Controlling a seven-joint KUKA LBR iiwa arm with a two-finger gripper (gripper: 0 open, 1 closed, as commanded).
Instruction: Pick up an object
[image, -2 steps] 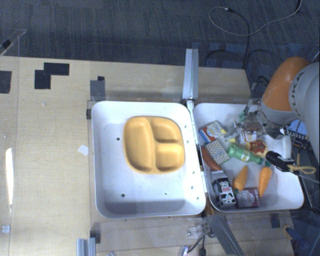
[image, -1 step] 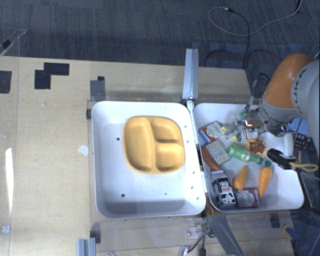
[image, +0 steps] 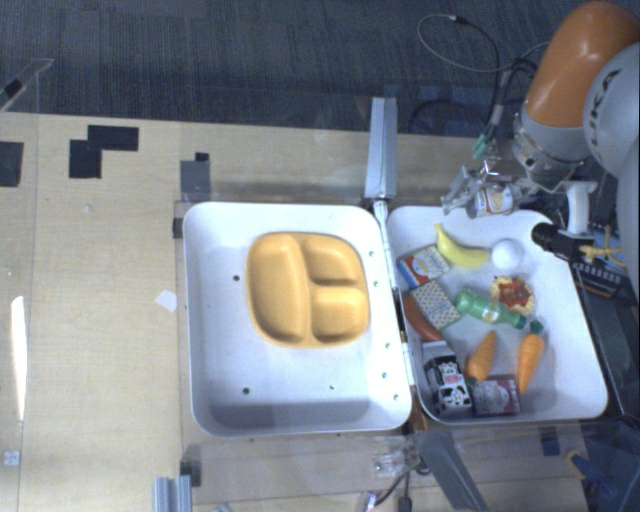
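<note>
Banana (image: 458, 250) near right bin's (image: 590, 385) far rim, tool (image: 487, 195) above that rim, grip state unclear.

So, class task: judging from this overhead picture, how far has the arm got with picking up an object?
Done: nothing looks picked; the banana, green bottle and two carrots all lie in the right bin. In hand: the gripper sits at that bin's far rim, above the banana, but whether it grips anything is unclear. Left: descend, close on one item and lift.
</note>
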